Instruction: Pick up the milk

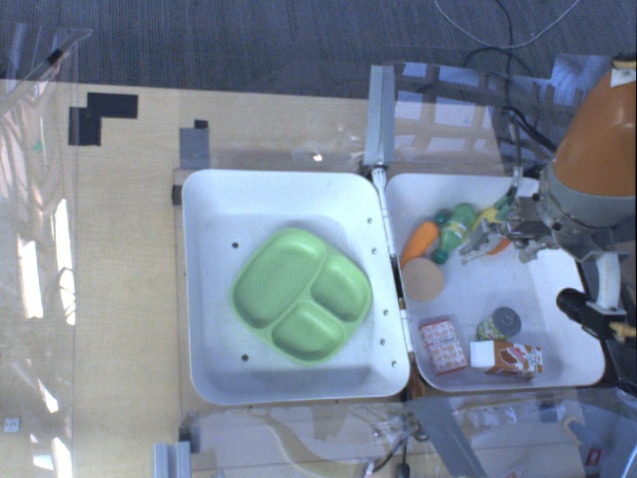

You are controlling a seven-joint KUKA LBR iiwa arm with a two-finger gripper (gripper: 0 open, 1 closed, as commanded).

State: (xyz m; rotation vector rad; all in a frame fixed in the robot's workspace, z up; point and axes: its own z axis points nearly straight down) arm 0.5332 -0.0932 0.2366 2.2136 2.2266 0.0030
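The milk (508,358) is a small carton with a white end and a red-brown body, lying on its side near the front of the right bin (557,297). My gripper (495,235) hangs over the back of that bin, beside a green bottle (456,225) and an orange carrot (420,239). It is well behind the milk and apart from it. The grey arm with its orange band (597,147) comes in from the right.
A tan round object (422,279), a pink patterned box (442,346) and a small grey can (506,321) also lie in the right bin. The left bin (209,217) holds a green divided plate (302,293). A metal divider (380,118) stands behind the bins.
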